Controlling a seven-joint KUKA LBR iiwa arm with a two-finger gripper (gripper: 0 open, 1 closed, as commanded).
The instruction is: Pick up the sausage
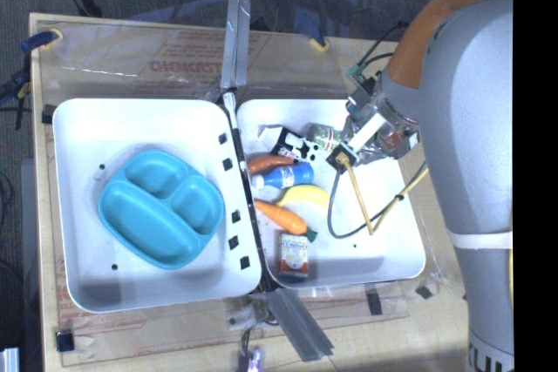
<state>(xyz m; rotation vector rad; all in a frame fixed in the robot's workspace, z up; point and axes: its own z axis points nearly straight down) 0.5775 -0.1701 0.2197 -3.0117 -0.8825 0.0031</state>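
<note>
Worktop (131, 48), two white bins side by side.

Left bin (83, 135): one blue divided plate (161, 209), lying flat near the middle.

Right bin (388, 244): all the small things are crowded along its left half.
- Sausage (270, 162): reddish-brown, lying lengthwise close to the wall the two bins share, in the upper part of the cluster. Nothing is on top of it.
- Blue-and-white bottle (284, 178): on its side just below the sausage, touching it or nearly so; I cannot tell which.
- Banana (305, 196): just below and right of the bottle.
- Carrot (281, 216): slanted, below the banana, with its thick end toward the shared wall.
- Small labelled jar (294, 255): nearest the front rim, just below the carrot.
- Black-and-white packet (292, 144): just above the sausage. A small greenish item (324, 135) sits right of it, too blurred to name.

Arm (471, 100): grey with an orange band, reaching in from the right over the far right corner of the right bin.

Pincer (357, 111): above the bin's upper right area, beside the greenish item and apart from the sausage, which lies off to its left. From where I stand I cannot tell whether it is open or closed. Nothing can be seen in its grip.
</note>
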